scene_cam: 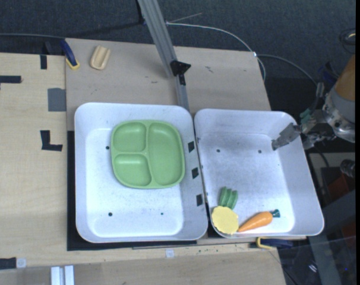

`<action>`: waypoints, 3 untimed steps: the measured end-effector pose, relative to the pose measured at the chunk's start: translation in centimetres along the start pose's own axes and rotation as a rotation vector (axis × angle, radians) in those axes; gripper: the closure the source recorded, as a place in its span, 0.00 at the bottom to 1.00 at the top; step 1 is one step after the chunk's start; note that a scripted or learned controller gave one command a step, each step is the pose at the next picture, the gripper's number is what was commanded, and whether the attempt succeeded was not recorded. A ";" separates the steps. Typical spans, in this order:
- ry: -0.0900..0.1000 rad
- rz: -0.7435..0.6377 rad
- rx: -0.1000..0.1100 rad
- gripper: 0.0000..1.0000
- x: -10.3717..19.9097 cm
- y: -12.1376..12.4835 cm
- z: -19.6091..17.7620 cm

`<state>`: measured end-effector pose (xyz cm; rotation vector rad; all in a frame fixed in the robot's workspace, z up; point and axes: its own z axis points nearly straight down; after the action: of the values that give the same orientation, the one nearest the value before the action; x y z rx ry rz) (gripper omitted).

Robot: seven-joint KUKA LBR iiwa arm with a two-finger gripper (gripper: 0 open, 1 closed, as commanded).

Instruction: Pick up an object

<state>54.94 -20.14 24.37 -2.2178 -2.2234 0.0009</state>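
The jaws [285,138] hang over the right rim of the right bin [251,123], near that bin's far right corner, with the grey arm [340,114] reaching in past the bench's right edge. How far the jaws stand apart cannot be told, and nothing shows between them. Down in the near part of the right bin lie three things close together: a carrot [256,220] pointing toward the near right corner, a yellow disc [225,219] just beside its tip at the near left corner, and a green piece [228,197] touching the disc on its far side. The left bin [91,218] holds a green divided plate [148,153] in its far half
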 end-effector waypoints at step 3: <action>0.001 0.002 0.007 0.00 -0.3 -0.4 12.7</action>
<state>54.57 -20.40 11.71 -2.2158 -2.2179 0.0077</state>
